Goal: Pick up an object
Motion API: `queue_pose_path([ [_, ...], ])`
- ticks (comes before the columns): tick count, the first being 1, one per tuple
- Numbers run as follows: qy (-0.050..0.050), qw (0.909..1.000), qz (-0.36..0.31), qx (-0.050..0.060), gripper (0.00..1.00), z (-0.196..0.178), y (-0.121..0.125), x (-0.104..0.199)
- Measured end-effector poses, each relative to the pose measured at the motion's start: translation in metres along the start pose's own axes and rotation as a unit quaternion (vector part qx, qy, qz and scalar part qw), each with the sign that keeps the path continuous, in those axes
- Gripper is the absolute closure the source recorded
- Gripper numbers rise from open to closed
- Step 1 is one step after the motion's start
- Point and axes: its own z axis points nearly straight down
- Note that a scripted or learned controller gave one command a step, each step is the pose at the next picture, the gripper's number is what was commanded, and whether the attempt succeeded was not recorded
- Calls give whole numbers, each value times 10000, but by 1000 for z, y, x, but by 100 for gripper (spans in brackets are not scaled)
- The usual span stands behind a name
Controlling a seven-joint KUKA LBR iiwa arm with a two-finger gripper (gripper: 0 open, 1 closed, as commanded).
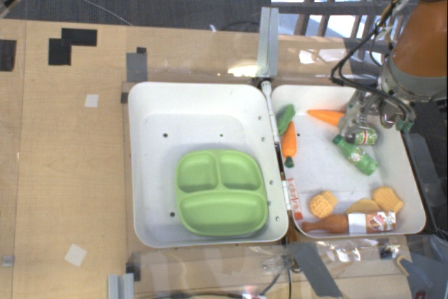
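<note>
the arm point(420, 38) is cut off by the right edge; the gripper point(362, 124) hides part of the green bottle point(357, 156) (label too small to read).

My wooden bench point(63, 171) carries two white bins: the left bin point(150, 150) and the right bin point(413, 210), side by side.

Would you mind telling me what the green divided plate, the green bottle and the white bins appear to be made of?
The green divided plate looks like moulded plastic with a matte finish: uniform colour, soft rounded compartment edges. The green bottle seems to be glossy plastic, showing bright highlights, though glass cannot be ruled out. The white bins look like thin formed plastic, smooth and slightly shiny, with rounded corners.
</note>
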Motion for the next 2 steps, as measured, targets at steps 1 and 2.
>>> queue_pose_path([
  [1, -6, 9998, 197, -14, 100, -71, 34, -61],
  [2, -27, 9975, 712, -21, 100, -175, 72, -64],
])
